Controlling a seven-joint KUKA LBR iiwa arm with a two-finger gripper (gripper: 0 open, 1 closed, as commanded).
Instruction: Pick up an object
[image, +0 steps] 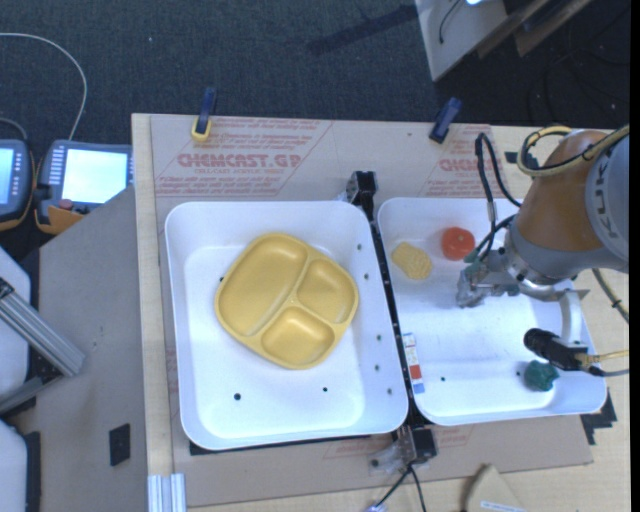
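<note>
In the right white bin (470, 400), a round orange ball (458, 241) and a pale yellow disc (411, 261) lie near the far edge — the gripper (470, 290) hovers beside them, jaw state unclear. A green lump (541, 376) sits near the front right corner. The left bin (200, 400) holds a glossy yellow sectioned plastic plate (288, 299).

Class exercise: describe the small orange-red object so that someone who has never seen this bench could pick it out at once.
Look at the right bin, the one the grey arm reaches into. Near its far edge lie two small things side by side: a pale yellow piece and, to its right, the orange-red ball. It alone there is bright orange-red and round.
</note>
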